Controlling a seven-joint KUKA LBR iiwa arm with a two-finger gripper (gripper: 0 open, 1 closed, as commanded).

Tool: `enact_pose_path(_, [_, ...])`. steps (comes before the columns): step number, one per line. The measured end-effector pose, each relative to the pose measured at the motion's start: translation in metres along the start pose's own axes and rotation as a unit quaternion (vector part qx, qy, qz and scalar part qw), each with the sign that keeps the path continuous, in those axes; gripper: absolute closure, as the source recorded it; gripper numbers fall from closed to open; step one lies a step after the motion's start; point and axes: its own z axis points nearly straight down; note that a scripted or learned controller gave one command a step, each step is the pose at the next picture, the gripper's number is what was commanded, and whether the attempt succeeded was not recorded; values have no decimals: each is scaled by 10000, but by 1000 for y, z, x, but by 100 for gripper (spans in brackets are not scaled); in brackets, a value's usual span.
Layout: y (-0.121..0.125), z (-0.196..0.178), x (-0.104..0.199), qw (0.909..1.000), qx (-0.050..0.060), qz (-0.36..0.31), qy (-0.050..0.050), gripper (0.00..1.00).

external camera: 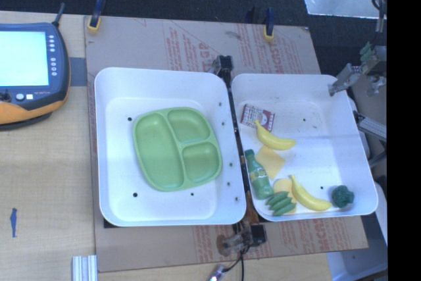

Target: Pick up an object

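Surface: cardboard-covered, two white bins. Right bin [342,141] holds bananas [273,139], bottle [258,176], broccoli [341,195], crowded near front edge. Claw [355,72] at right bin's back right corner; opening unclear. Risk: crowding spoils grasp.

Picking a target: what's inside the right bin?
The right bin holds two bananas, a green bottle, a yellow wedge, green pods, a dark green lump and a small packet. Anything beneath them is hidden.
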Motion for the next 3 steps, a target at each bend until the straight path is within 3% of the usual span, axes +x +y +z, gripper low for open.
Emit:
enact_pose_path(2, [38,149,113,10000,13,-8,0,0])
enact_pose_path(3, [-9,184,117,10000,11,-4,-3,0])
